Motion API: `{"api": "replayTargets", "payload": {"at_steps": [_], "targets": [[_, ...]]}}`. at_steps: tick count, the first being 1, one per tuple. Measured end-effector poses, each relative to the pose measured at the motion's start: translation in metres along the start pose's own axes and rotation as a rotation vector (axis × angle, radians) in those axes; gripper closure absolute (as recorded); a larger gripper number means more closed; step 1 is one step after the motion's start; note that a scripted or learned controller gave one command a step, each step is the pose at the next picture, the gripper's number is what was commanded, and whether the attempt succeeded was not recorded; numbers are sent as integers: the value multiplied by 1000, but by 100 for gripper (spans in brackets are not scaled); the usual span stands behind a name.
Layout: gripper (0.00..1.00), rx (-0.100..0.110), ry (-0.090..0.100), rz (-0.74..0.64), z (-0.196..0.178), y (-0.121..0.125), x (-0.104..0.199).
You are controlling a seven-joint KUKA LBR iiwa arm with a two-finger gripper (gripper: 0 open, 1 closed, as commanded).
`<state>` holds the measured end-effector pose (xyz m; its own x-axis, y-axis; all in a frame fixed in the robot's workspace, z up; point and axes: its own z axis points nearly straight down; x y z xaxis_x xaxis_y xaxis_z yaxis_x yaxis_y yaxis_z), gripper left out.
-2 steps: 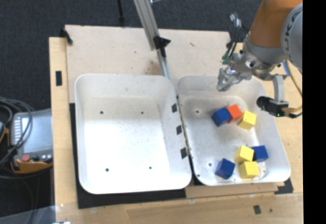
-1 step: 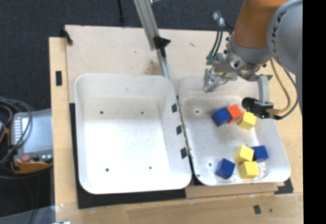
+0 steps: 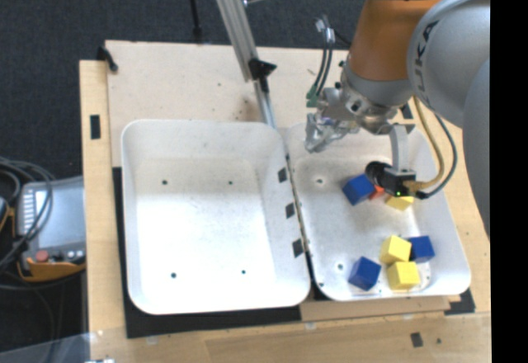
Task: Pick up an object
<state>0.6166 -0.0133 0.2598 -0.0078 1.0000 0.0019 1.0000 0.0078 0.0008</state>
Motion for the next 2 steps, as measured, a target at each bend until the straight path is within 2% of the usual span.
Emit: {"api": "replayTargets", "payload": {"at_steps": [1, 2], "targets": [[100, 2, -1, 1, 15, -8, 50], [100, 2, 0, 0, 17, -29, 106]]}}
